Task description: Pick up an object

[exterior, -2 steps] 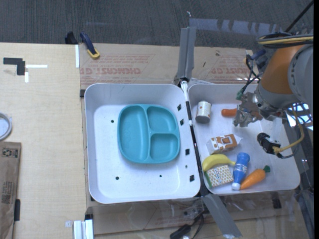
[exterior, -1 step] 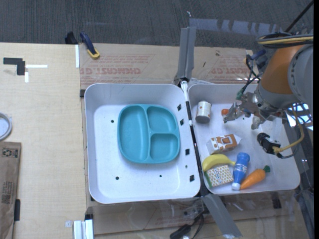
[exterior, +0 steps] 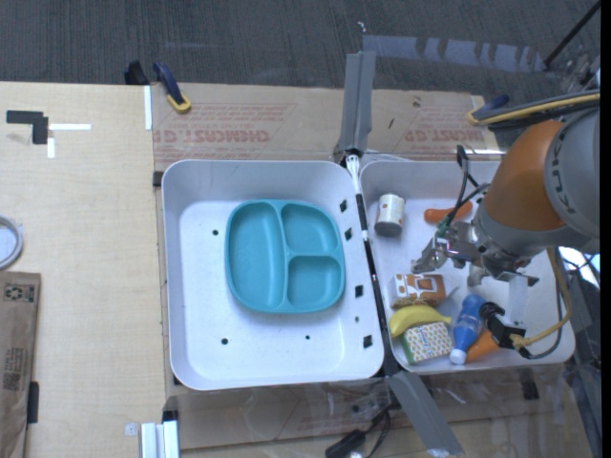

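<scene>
**Presently: gripper low in the crowded right bin, nothing seen held**

Gripper (exterior: 441, 252): positioned low in the right bin (exterior: 412, 172), just above the small orange-and-white carton (exterior: 421, 287). Whether it is spread or closed cannot be told from this slant; no object is seen between its tips.

Risks, as judged: the candidate objects are packed close together, so a descent could land on two at once, or the carton could be nudged against the banana (exterior: 412, 317) and slip aside. The rounded bottle could roll from a pinch. The cables trailing from the wrist might snag on the bin wall.

Right bin, contents: the carton near the middle; the yellow banana touching it below; a patterned sponge-like block (exterior: 429, 342) at the near edge; a blue bottle (exterior: 466, 324) beside an orange item (exterior: 485, 343); a grey-white can (exterior: 389, 214) toward the far left; an orange piece (exterior: 439, 215) beside it.

Left bin (exterior: 191, 284), contents: one teal divided plate (exterior: 284, 256), three compartments, lying flat at the centre.
</scene>
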Robot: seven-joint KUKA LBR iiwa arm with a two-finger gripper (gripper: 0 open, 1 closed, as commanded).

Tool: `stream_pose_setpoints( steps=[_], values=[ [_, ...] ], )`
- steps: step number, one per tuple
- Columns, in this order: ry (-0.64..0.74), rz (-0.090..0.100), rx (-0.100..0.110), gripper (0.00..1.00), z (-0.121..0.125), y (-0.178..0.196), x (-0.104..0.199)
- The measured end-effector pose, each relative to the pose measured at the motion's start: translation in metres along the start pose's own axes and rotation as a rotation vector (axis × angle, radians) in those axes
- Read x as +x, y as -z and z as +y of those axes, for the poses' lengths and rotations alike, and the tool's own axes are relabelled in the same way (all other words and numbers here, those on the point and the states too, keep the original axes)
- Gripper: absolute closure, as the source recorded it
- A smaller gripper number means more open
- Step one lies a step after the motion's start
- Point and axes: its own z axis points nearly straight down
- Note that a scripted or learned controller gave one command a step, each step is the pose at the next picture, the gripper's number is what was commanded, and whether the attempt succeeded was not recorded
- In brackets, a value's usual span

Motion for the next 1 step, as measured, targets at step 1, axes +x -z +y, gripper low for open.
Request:
stream_pose_setpoints(
  steps=[1],
  values=[
    [-0.047, 0.0, -0.002, 0.0, -0.0433, 0.0005, -0.0263]
  ],
)
